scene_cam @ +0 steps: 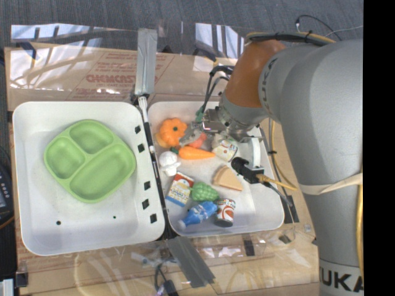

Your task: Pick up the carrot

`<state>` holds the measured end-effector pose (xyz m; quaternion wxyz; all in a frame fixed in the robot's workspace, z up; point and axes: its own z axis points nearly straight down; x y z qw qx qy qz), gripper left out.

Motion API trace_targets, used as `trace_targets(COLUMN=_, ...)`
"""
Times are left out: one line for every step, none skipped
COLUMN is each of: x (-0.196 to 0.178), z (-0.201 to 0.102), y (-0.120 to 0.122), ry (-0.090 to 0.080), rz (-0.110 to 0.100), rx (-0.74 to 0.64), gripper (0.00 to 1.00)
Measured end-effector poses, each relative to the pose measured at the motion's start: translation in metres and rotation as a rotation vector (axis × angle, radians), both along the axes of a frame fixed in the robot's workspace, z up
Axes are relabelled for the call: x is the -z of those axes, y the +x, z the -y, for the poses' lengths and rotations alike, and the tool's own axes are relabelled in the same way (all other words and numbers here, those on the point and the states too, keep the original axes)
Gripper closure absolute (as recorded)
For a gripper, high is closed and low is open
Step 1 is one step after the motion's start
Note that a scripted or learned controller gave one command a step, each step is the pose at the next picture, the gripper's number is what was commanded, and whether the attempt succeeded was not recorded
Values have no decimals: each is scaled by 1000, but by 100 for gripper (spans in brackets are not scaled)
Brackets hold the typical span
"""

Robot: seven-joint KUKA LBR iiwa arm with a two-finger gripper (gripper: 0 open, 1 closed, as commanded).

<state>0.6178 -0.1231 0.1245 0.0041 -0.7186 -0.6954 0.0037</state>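
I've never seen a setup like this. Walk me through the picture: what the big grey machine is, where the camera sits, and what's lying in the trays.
The grey machine is a robot arm reaching in from the right. One fixed camera looks down at a slant on two white bins. The left bin holds a green divided plate. The right bin holds toy food: a carrot, a small pumpkin, a cheese wedge, a blue bottle and a can. The gripper hangs just above the carrot. I cannot tell whether it holds anything.
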Motion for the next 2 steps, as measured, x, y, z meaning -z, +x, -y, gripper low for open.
trace_targets(x=33, z=-26, y=-16, ry=2, rz=7, rx=-222, gripper=0)
trace_targets(x=23, z=-27, y=-16, ry=2, rz=4, rx=-227, gripper=100)
